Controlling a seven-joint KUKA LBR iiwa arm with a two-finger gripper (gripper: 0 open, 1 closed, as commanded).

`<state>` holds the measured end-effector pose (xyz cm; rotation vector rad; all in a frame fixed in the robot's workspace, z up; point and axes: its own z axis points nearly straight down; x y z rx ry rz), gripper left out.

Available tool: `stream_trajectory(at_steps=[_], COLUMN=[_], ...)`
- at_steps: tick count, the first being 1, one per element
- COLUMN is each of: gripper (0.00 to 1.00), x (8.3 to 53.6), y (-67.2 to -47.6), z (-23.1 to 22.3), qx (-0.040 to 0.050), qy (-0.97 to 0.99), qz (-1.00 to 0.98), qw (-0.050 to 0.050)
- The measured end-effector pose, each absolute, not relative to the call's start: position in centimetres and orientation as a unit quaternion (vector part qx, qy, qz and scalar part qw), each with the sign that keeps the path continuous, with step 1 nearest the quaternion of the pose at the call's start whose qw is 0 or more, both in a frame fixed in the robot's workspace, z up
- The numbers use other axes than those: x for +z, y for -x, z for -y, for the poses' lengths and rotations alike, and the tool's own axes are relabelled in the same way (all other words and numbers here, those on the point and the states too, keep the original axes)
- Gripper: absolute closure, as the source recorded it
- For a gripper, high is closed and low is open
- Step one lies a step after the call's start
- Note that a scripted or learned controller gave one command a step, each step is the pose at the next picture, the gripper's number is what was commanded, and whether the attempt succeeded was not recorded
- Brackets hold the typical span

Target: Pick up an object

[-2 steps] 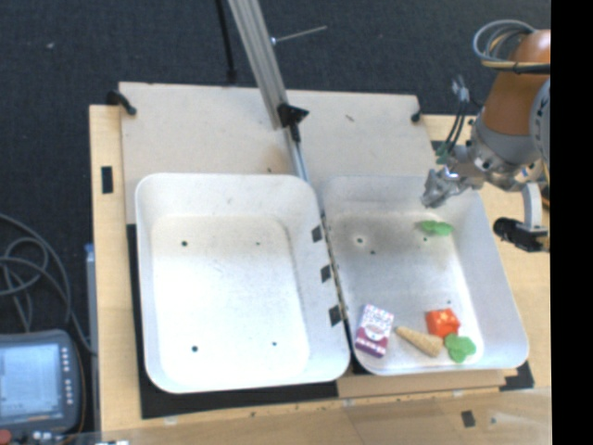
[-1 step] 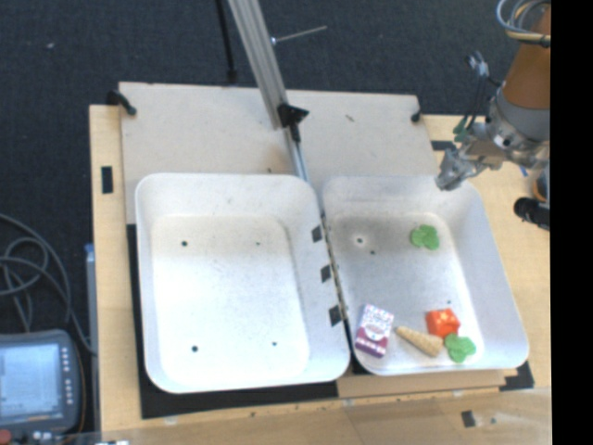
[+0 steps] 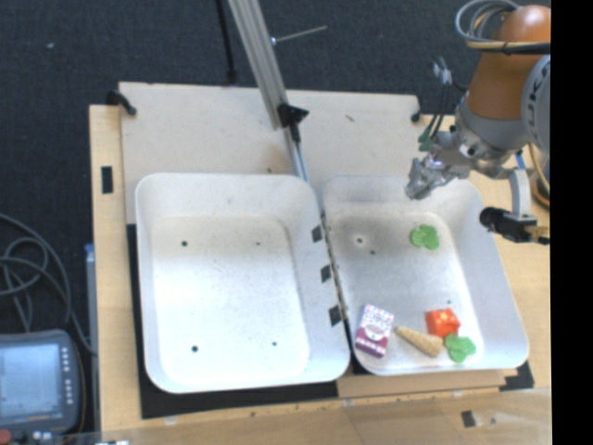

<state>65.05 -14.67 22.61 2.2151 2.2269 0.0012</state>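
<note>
grey metal and an orange band mark the arm that reaches in from the right, its two-finger gripper [image 3: 422,182] hanging over the far right corner of the right shallow white plastic bin [image 3: 482,276]. whether the gripper is spread or closed cannot be told from this slant, and nothing can be seen between its tips.

just below the gripper, a little toward the camera, a small flat green piece [image 3: 425,238] lies on the bin floor, apart from the gripper. much further toward the near edge, well apart from the gripper, four things cluster: a small purple and white carton [image 3: 373,330] below and to the gripper's left, a tan cone-shaped piece [image 3: 419,341] just beside it, a red blocky piece [image 3: 442,322] almost straight below the gripper, and a second green lumpy piece [image 3: 460,348] touching the red one's near side.

left of the gripper sits the left shallow white bin [image 3: 157,276]. both bins rest on the pale wooden desk [image 3: 213,123], and a slanted silver metal rail [image 3: 259,49] rises behind, up and left of the gripper.
</note>
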Motion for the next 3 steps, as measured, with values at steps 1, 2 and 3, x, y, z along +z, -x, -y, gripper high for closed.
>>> stream_trajectory(at_steps=[1, 2, 3], gripper=[1.0, 1.0, 1.0], x=[23.2, 23.0, 22.4], y=[-65.3, -63.4, -62.5], z=[9.7, 4.6, -1.0], qx=[0.001, 0.0002, 0.0004], qy=[-0.705, -0.705, -0.705], qz=[-0.709, -0.709, -0.71], qw=[0.0, -0.001, -0.001])
